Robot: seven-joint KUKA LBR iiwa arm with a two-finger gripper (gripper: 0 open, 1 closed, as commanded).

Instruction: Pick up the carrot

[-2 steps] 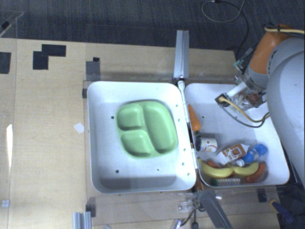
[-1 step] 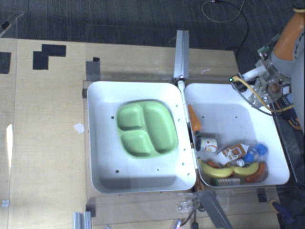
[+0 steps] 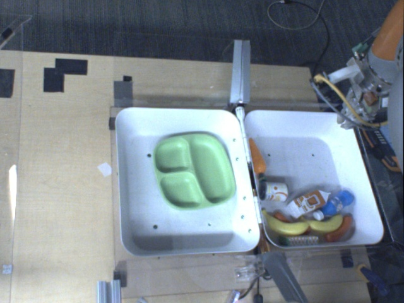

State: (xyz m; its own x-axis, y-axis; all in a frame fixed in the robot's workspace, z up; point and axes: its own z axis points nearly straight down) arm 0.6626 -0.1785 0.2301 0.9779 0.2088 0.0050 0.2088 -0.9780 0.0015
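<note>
- One carrot lies against the right bin's left wall.
- One green plate sits in the left bin.
- Gripper hovers over the right bin's far right corner.

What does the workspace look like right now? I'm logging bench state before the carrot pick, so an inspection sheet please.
Surface: wooden bench, two white bins side by side.
Job's things: carrot against right bin's left wall.
Clutter: green divided plate in left bin; bananas, small bottle, can in right bin.
Grippers: gripper above right bin's far right corner.
Cables: black cable on floor.
Surroundings: dark carpet.
</note>
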